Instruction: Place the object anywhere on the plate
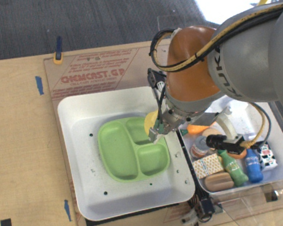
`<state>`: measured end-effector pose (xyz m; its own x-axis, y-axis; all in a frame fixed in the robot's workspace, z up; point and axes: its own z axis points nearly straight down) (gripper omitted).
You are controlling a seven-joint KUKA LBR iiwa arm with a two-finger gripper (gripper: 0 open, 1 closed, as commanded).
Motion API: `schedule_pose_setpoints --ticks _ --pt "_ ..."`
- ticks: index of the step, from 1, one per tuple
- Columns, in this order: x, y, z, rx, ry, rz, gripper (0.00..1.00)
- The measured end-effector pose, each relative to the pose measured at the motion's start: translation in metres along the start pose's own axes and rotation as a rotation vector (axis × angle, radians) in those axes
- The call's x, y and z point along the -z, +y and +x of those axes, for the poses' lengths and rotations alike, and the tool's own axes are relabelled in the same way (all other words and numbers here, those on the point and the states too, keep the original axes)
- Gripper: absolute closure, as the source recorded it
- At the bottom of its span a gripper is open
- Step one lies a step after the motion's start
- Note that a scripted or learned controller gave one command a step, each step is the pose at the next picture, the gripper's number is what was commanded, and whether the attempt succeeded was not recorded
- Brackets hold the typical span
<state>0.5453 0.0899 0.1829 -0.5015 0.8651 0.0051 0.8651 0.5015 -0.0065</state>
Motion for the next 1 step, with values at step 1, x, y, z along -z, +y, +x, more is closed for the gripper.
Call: schedule_pose_setpoints --ticks 1 --pt "0.0300 -0.0175 0.0184 0.223 -0.002 -0.001 1.00"
